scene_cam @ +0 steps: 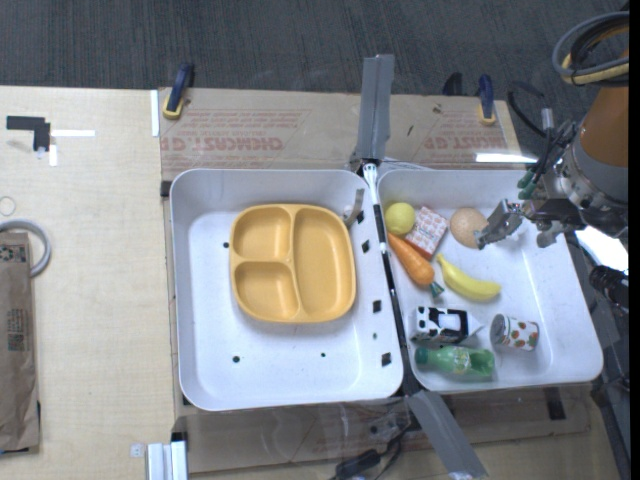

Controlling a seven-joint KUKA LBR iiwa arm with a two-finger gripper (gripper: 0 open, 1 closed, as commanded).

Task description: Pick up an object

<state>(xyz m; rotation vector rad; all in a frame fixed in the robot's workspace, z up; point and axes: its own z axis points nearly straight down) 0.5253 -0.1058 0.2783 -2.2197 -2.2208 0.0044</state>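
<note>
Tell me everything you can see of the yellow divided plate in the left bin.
The yellow plate looks like moulded plastic, a rounded square with three compartments: two smaller ones on the left, one long one on the right. It lies flat and upright on the floor of the left bin, toward the back and centre. All three compartments hold nothing. Nothing touches it except the bin floor.

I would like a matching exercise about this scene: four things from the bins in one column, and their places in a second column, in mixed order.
Things:
1. yellow divided plate
2. green bottle
3. lemon
4. banana

Places:
A. near the front edge of the right bin
B. far corner of the right bin, beside the divider
C. in the left bin
D. middle of the right bin, right of the carrot

Pairs: 1-C, 2-A, 3-B, 4-D
</note>
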